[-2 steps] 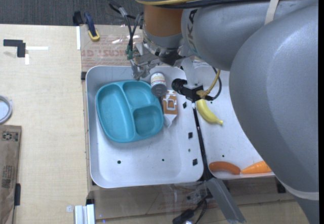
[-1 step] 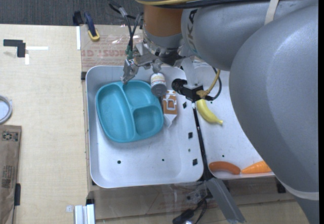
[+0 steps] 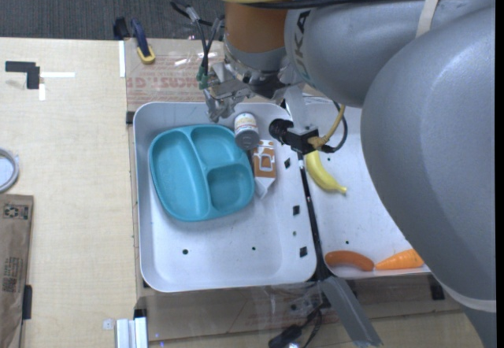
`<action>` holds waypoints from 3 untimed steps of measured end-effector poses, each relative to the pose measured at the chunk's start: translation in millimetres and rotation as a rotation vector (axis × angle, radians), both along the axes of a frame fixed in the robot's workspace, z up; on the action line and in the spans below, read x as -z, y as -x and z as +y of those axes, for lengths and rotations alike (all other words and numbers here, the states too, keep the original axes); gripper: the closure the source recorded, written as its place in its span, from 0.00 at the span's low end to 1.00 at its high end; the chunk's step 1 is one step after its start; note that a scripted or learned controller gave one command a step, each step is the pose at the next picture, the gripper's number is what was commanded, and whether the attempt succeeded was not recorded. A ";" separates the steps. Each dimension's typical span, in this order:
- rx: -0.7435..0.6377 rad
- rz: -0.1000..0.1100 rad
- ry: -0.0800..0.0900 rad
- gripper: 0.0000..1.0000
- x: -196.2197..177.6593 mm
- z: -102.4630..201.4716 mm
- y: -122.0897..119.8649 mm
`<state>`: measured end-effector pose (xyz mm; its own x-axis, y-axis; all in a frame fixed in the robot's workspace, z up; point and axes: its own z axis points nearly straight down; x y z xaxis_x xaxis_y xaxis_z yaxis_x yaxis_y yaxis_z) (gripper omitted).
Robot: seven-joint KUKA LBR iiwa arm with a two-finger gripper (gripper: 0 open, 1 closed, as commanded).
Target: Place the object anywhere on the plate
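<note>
**Arm hanging over the far edge of the left bin, small jar lying beside the plate**

The grey arm (image 3: 394, 63) with its orange band (image 3: 264, 0) is reaching in from the right and covering much of the right bin (image 3: 358, 205). Its gripper (image 3: 219, 106) is hovering at the far rim of the left bin (image 3: 213, 260), just above the far edge of the blue plate (image 3: 201, 173). The gripper is too tangled with cables and metal parts to judge; I cannot tell how it is standing, and nothing is visibly sitting in it.

A small jar with a white lid (image 3: 246, 130) is lying on the bin floor, just beside the plate's far right corner and near the gripper. Right next to it, a small brown-and-white carton (image 3: 264, 165) is resting against the plate's right side. The plate itself, divided into three compartments, is sitting tilted in the far half of the left bin.

In the right bin, a yellow banana (image 3: 321, 173) is lying near the divider, and an orange carrot (image 3: 400, 261) and a flat orange piece (image 3: 349, 261) are lying at the near end.

On the light wooden desk (image 3: 63, 142) to the left, a brown paper bag (image 3: 16, 252) and a clear tape roll (image 3: 6, 172) are sitting at the edge.
</note>
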<state>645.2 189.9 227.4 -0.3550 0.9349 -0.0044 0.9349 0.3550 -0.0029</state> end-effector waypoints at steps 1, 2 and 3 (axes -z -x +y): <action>0.000 0.000 0.000 0.00 0.1 0.0 0.1; -0.001 0.000 0.001 1.00 -8.4 -0.5 -0.6; -0.001 0.000 0.001 0.00 -8.3 -0.6 -0.5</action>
<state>645.7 189.4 235.7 -0.3560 0.9345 -0.0054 0.9345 0.3560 -0.0036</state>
